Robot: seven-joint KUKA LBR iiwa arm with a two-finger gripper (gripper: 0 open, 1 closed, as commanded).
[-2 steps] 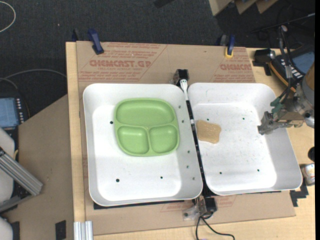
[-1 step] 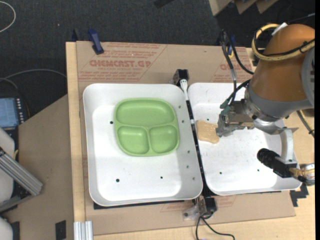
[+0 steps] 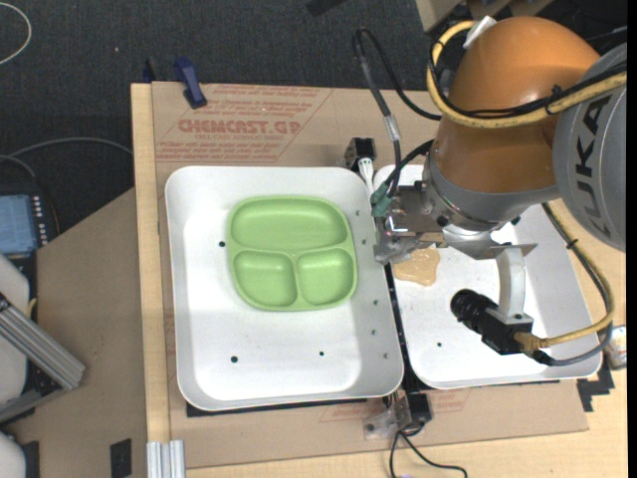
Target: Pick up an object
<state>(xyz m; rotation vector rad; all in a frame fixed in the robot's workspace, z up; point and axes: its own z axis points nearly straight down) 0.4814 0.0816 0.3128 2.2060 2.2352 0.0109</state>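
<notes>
In the right bin [image 3: 557, 366] a tan piece [image 3: 418, 266] was seen near the left wall, partly covered by the arm's wrist [image 3: 468, 207]. The jaws were hidden, so it could not be told whether they were apart or together. For a good grasp the jaws should be lowered straight over the piece; its long axis could not be judged.

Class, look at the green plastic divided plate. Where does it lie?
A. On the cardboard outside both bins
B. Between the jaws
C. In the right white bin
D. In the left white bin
D: the green plastic divided plate lies flat inside the left white bin, apart from the grey and orange arm over the right white bin.
</notes>
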